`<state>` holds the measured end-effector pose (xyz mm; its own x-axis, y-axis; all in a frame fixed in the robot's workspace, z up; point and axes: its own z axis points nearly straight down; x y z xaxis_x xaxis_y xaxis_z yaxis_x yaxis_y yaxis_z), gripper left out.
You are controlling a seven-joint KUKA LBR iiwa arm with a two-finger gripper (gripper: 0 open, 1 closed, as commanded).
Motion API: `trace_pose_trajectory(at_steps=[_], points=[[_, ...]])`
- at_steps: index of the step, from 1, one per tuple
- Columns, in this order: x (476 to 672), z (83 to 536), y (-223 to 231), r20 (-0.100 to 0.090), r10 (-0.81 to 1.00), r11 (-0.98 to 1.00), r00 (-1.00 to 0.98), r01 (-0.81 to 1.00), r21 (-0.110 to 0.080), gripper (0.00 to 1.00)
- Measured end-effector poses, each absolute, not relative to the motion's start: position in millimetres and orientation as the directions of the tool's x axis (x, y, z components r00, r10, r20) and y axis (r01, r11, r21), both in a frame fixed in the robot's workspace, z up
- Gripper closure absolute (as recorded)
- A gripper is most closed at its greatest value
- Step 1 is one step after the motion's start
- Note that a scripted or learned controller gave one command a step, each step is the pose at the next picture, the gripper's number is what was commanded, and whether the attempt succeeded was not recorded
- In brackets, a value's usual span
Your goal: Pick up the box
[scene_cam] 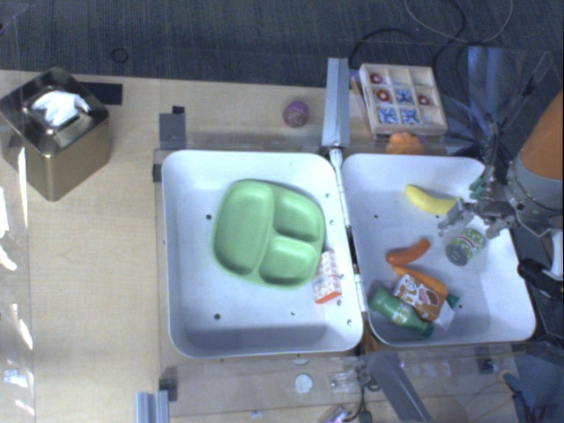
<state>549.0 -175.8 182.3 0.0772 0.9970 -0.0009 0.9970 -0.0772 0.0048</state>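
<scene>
Box (328,278) lies far left of the pincer (470,222), in the other bin. It looks light and crushable; take its long sides. I cannot tell the pincer's state.

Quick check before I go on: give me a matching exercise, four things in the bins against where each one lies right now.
Things:
1. green plate
2. banana
3. small carton
4. green bottle

Places:
A. right bin, far part, near the gripper
B. left bin, by its right wall, against the plate's near right edge
C. middle of the left bin
D. right bin, near left corner, beside the orange box

Pairs: 1-C, 2-A, 3-B, 4-D
</scene>
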Motion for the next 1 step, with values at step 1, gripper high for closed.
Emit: trace_pose_trajectory(at_steps=[1], points=[[605.1,95.1,-86.3,0.001,0.999,-0.050,0.050,0.999,0.005,0.00]])
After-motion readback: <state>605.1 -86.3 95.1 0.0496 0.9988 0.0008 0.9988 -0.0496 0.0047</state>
